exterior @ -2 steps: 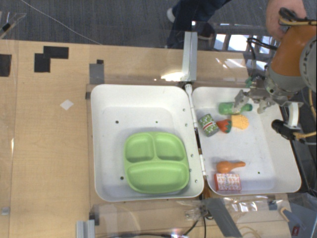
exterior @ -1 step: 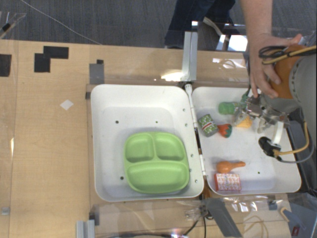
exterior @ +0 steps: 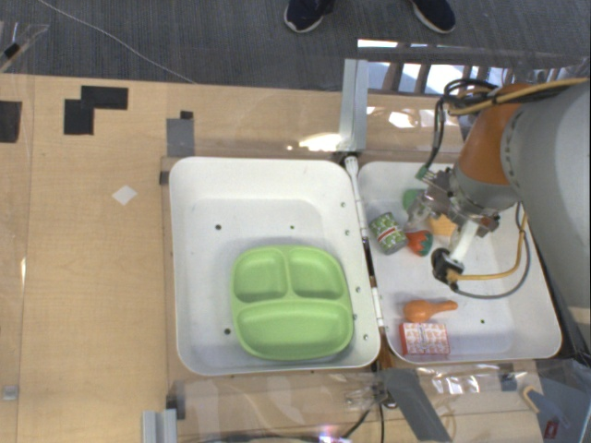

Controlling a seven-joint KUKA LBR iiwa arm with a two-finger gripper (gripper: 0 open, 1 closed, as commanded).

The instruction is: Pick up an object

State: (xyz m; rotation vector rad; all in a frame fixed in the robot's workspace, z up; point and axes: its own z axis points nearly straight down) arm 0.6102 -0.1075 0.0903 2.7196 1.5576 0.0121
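Hanging low over the right bin (exterior: pixel 517 340), the gripper (exterior: pixel 441 212) sits just right of a small red thing (exterior: pixel 420 241) and a green packet (exterior: pixel 386 232); both lie toward the divider. The view is too cluttered there to judge its grip.

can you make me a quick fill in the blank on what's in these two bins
1. The green divided plate lies in the ______ bin.
2. The carrot lies in the ______ bin, just above the red and white packet.
3. The plate has ______ compartments.
4. The end effector hangs over the right bin, close to a small ______ can.

Missing words: left; right; three; green
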